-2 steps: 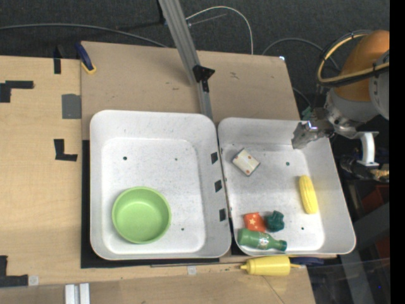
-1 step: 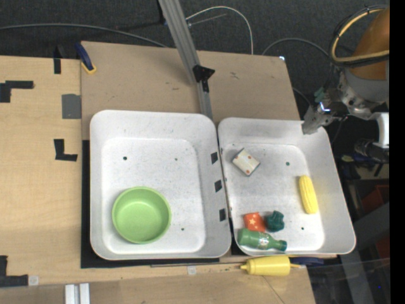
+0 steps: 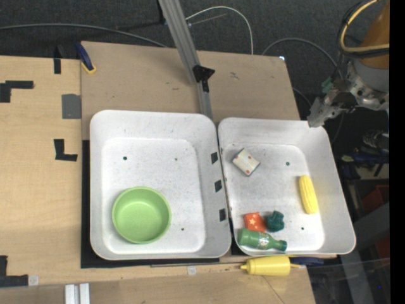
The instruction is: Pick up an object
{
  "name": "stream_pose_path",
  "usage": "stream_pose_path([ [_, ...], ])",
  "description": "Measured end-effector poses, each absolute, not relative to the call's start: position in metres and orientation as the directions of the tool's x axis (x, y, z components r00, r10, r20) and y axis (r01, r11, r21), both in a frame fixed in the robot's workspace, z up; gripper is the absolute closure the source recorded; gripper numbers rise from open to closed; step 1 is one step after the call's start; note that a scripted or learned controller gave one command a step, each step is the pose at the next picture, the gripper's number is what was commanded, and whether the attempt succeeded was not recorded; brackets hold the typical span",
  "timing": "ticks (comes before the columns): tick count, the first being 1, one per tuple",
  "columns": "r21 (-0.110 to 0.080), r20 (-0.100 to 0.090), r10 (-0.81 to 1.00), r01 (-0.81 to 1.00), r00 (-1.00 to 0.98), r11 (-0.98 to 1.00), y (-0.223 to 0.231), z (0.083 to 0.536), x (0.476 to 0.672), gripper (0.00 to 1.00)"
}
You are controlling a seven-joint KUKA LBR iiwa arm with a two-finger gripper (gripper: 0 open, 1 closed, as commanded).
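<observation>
The right bin [image 3: 319, 138] holds a yellow corn cob [image 3: 307, 194], a small white block [image 3: 245, 162], an orange piece [image 3: 254, 221], a dark green piece [image 3: 274, 220] and a green bottle [image 3: 261, 240] lying on its side. A light green bowl [image 3: 142, 215] sits in the left bin [image 3: 101, 132]. My gripper [image 3: 318, 111] hangs at the right bin's far right corner, above its rim and apart from every object.
A yellow bottle [image 3: 269, 266] lies on the bench just in front of the right bin. A grey pole [image 3: 183, 37] slants down to the bins' shared far edge. Cables run over the dark floor behind the bench.
</observation>
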State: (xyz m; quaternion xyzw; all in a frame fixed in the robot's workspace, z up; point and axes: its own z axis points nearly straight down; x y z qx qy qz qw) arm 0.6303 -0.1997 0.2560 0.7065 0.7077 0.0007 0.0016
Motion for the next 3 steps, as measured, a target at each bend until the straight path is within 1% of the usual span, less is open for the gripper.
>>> stream_pose_path([
  [1, -0.001, 0.001, 1.0, 1.0, -0.005, 0.005, -0.156, 0.255, 0.623, 1.0],
  [2, -0.001, 0.001, 1.0, 1.0, -0.007, 0.007, -0.1, 0.258, 0.613, 1.0],
  [3, -0.003, 0.001, 1.0, 1.0, -0.006, 0.006, -0.046, 0.245, 0.604, 1.0],
])
